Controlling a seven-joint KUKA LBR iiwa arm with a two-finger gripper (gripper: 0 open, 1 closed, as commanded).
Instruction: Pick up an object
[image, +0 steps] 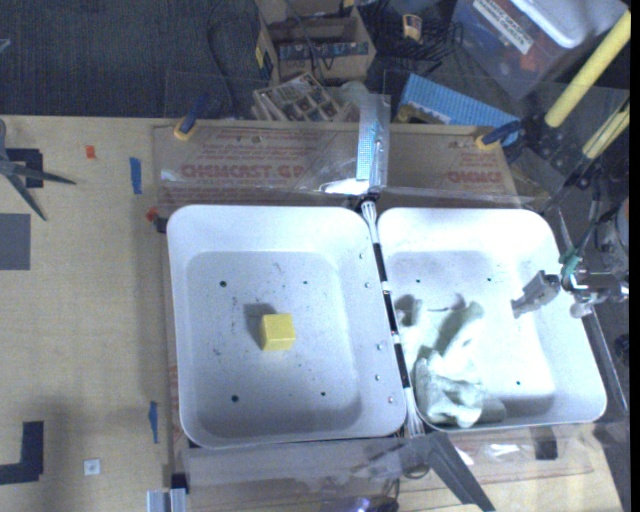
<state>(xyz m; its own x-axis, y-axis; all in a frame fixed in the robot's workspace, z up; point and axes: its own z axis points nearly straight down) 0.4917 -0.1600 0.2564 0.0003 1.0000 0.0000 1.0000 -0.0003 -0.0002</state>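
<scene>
Your bench (80, 300): light wood, bearing two white bins side by side, touching along their inner rims; left bin (200, 250): you have one yellow block (278, 331) lying near its middle, alone on the floor; right bin (520, 250): you have a pale crumpled cloth (450, 395) at its near-left corner and a small grey item (406, 309) by its left wall, too blurred to name; gripper (535, 292): over the right bin's right side, well apart from the block, nothing seen between its fingers; you cannot tell whether they stand wide or narrow.
</scene>
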